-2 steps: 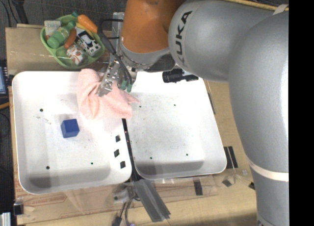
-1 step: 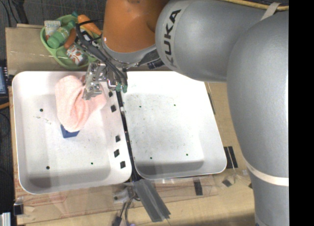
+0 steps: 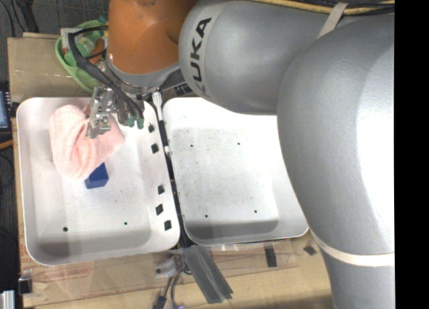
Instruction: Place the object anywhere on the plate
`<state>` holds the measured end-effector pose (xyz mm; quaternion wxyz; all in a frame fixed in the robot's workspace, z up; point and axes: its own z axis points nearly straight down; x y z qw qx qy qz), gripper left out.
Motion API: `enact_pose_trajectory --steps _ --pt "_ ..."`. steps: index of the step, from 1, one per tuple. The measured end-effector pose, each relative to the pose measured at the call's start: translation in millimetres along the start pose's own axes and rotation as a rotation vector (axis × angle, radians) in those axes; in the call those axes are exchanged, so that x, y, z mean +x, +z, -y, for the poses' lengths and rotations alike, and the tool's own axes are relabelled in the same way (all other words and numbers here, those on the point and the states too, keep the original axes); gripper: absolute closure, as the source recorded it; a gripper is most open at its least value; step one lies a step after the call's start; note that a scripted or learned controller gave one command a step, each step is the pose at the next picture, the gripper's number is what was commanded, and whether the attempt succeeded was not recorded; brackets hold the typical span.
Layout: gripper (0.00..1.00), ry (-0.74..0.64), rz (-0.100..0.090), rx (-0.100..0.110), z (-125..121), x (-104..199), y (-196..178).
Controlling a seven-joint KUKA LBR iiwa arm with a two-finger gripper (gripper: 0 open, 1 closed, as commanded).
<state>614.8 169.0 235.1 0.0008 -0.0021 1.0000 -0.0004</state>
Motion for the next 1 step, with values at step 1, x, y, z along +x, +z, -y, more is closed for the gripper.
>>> enact_pose_trajectory --steps 1 --pt "0.0 0.001 0.001 0.0 0.3 -0.2 -0.3"
